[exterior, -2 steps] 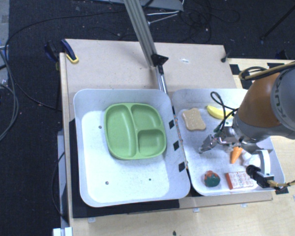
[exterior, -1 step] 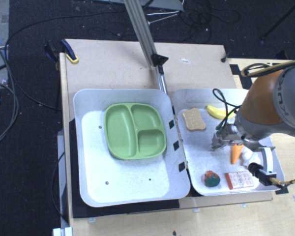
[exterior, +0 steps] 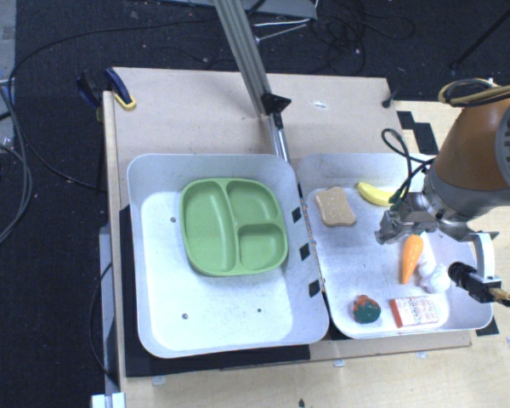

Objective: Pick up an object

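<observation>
Two white bins sit side by side: the left bin (exterior: 153, 313) holds a green divided plate (exterior: 235, 226), and the right bin (exterior: 340, 164) holds a slice of bread (exterior: 335, 206), a yellow banana (exterior: 374, 195), an orange carrot (exterior: 410, 258), a red-and-white box (exterior: 418, 311) and a small red-and-green fruit (exterior: 365, 309). The gripper (exterior: 397, 226) hovers low over the right bin, between banana and carrot; I cannot tell how its fingers stand, and nothing visible sits between them, so the pick looks not yet done. The carrot, slim, tapered and lying just near of the gripper, seems the likeliest target.
</observation>
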`<state>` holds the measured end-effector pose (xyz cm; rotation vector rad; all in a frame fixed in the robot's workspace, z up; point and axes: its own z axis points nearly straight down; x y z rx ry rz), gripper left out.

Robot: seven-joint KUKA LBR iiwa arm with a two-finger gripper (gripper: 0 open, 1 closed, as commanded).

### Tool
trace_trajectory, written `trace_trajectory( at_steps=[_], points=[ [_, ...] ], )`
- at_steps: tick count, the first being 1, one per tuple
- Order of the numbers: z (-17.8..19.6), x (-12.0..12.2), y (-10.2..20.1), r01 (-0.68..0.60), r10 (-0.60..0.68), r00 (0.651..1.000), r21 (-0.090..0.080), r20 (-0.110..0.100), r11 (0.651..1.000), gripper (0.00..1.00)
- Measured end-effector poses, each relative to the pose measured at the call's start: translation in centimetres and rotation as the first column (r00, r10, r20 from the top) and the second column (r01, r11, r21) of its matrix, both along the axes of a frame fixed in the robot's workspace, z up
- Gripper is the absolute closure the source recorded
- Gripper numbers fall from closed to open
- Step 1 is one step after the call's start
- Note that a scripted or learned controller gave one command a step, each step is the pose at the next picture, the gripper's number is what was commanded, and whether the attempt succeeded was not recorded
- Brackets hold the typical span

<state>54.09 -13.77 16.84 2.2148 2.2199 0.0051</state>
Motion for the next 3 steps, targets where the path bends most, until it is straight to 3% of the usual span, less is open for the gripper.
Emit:
trace_trajectory(
  at_steps=[1, 3],
  points=[
    [5.3, 0.2, 0.0, -0.001, 0.001, 1.000, 0.000, 0.000, 1.000, 1.00],
    [7.4, 0.4, 10.6, -0.006, 0.006, 1.000, 0.003, -0.005, 1.000, 1.00]
  ],
)
